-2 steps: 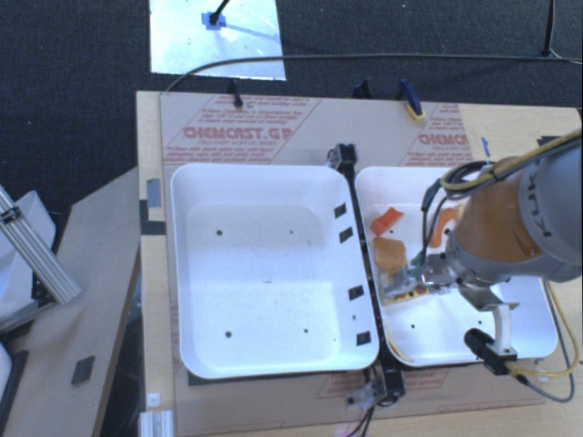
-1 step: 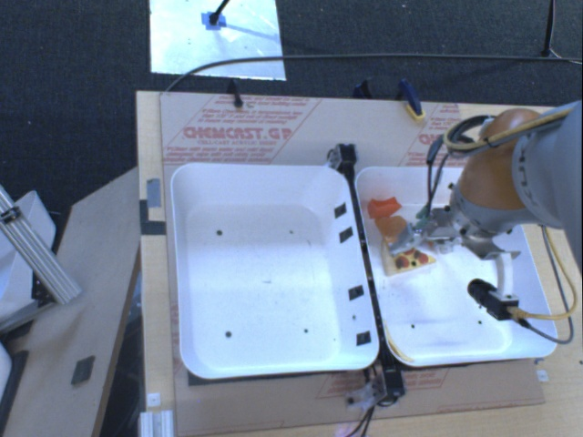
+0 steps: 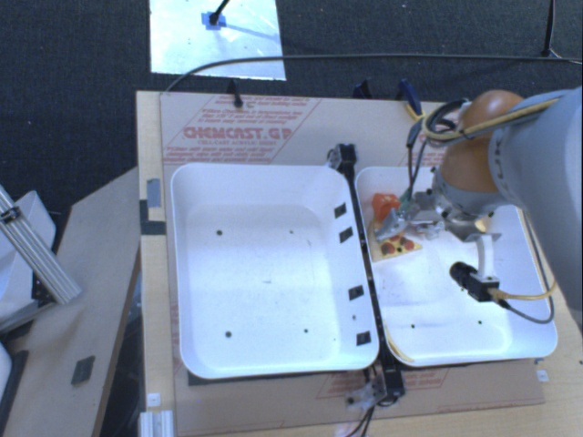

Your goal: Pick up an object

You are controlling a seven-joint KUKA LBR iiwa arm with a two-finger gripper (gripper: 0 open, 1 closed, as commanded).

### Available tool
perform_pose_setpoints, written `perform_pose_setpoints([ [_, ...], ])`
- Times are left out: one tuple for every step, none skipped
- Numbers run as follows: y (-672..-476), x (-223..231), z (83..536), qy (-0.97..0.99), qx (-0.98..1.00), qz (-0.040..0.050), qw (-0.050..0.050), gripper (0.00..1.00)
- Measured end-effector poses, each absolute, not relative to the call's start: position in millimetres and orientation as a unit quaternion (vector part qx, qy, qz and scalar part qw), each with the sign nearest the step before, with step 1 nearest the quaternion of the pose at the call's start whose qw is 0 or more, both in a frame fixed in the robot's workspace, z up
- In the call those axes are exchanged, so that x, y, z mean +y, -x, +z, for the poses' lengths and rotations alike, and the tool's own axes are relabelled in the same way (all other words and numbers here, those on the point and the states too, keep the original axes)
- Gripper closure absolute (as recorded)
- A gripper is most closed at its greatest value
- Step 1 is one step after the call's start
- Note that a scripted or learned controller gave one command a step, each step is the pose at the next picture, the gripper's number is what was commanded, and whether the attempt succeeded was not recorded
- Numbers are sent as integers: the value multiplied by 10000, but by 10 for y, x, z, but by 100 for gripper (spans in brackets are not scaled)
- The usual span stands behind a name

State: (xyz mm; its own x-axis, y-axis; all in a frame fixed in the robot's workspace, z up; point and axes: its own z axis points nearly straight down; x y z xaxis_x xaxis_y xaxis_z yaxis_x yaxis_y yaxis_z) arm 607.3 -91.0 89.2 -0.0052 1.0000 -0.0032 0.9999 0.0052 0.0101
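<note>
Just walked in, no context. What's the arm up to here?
The arm reaches in from the right over the right bin. Its gripper is low at that bin's upper-left corner, right at an orange object and a pizza-slice toy. Whether it holds either can't be told from this view. The left bin sits alongside, apart from the action.

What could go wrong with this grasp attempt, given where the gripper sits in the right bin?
The gripper is low over an orange object and a flat pizza-slice toy lying close together, so it may nudge one while going for the other. Both sit near the right bin's left wall, beside the divider; a finger could catch that wall. The flat slice may be hard to pinch.
</note>
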Motion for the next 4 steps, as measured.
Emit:
perform_pose_setpoints([
  [-6102,-881,1026,-7044,7098,79,66,100],
  [-6097,-881,1020,-7044,7098,74,61,0],
  [-6360,-945,847,-7048,7094,12,19,0],
  [-6540,-1580,859,-7074,7068,12,30,0],
])
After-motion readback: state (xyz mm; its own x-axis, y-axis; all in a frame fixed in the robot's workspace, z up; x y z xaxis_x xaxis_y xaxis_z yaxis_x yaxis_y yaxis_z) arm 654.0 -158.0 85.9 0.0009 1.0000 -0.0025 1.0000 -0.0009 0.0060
